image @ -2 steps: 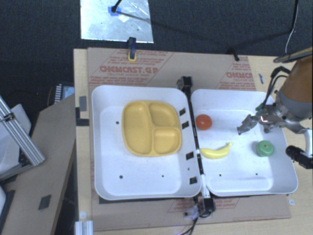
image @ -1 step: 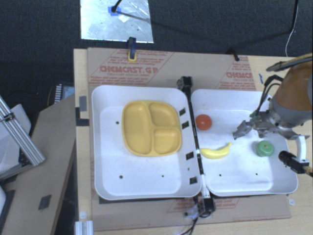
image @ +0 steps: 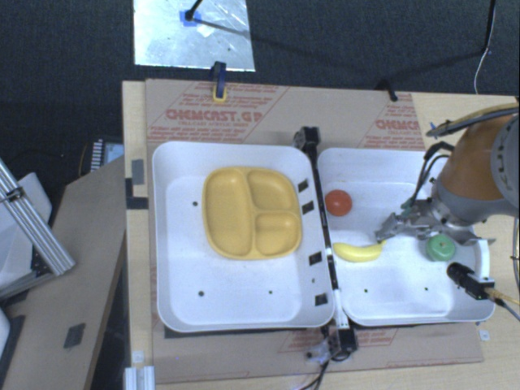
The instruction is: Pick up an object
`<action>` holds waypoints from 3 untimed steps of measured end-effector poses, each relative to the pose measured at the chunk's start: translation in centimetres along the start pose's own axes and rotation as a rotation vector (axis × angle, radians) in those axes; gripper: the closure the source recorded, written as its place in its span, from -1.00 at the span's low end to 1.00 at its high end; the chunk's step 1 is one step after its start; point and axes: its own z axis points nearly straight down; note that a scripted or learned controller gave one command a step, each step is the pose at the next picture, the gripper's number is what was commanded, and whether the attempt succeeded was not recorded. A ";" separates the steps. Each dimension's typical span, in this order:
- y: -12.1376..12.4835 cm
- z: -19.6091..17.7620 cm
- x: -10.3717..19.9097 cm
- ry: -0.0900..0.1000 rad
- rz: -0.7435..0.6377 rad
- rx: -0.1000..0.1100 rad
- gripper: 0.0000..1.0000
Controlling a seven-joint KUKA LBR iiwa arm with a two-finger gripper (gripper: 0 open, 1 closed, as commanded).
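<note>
In the right bin (image: 406, 299) lie a yellow banana (image: 357, 252) near the left wall, a red ball (image: 338, 202) behind it, and a small green round object (image: 441, 247) toward the right. My gripper (image: 385, 230) reaches in from the right and sits low, just above the banana's right end. The green object is right beside the wrist. Nothing is visibly held.
A yellow divided plate (image: 250, 212) lies in the left bin (image: 179, 299). A black divider (image: 321, 234) runs between the bins. The grey arm with its orange band (image: 479, 169) covers the right bin's right side.
</note>
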 end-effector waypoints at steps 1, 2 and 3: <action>0.2 -1.4 -0.1 -0.003 0.000 -0.007 1.00; -0.3 -7.6 0.0 -0.003 -0.003 -0.010 1.00; -0.1 -12.3 -0.1 -0.003 -0.003 -0.010 1.00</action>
